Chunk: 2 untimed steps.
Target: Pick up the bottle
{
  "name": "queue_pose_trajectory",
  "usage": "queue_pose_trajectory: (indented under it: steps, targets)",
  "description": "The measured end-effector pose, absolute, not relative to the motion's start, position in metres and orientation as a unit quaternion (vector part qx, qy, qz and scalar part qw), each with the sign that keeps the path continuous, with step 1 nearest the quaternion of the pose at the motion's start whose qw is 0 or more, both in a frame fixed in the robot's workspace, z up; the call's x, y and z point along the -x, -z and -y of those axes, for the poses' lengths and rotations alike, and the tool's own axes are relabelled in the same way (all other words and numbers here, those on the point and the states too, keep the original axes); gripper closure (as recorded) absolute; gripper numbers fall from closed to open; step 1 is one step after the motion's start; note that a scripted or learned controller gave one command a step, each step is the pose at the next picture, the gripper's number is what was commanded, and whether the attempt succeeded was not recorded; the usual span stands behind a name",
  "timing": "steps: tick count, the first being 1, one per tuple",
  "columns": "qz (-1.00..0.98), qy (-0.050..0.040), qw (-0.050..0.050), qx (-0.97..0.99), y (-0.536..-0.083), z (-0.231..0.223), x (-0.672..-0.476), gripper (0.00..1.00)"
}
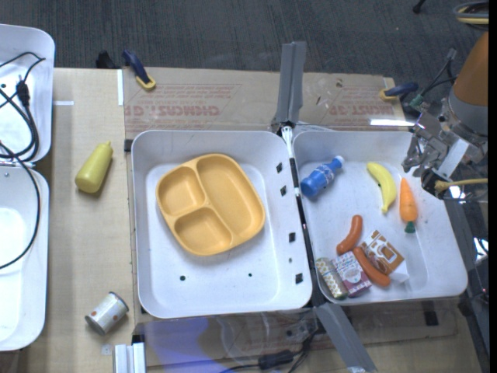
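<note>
**A:** Whereabouts of the small blue plastic bottle with the white cap (321, 176)?

**B:** Lying on its side in the right white bin (365, 135), near the curved yellow banana (381, 183), to its left.

**A:** Handling?

**B:** Probably light, stiff, round and slick, so likely to roll. Best pinched across the mid-body, not the narrow cap.

**A:** Other contents?

**B:** Right of the banana, an orange carrot (408, 202). Below it, two red sausages (349, 235) and small packets (353, 274). Well left of it, in the left white bin (233, 282), a yellow divided plate (210, 203).

**A:** Gripper (427, 165)?

**B:** Hanging right of the banana. Open or closed, impossible to tell.
</note>
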<state>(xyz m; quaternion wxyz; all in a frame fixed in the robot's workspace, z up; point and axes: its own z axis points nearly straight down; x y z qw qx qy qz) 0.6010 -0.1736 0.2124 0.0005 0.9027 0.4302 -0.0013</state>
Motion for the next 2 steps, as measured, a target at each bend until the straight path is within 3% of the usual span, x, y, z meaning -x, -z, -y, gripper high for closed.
queue_pose_trajectory:
  steps: [1, 2]
  targets:
    - [-0.483, 0.0017, 0.0, -0.876, -0.267, 0.183, -0.614, 1.0]
    - [-0.579, 0.0012, -0.001, -0.816, -0.169, 0.193, -0.586, 1.0]
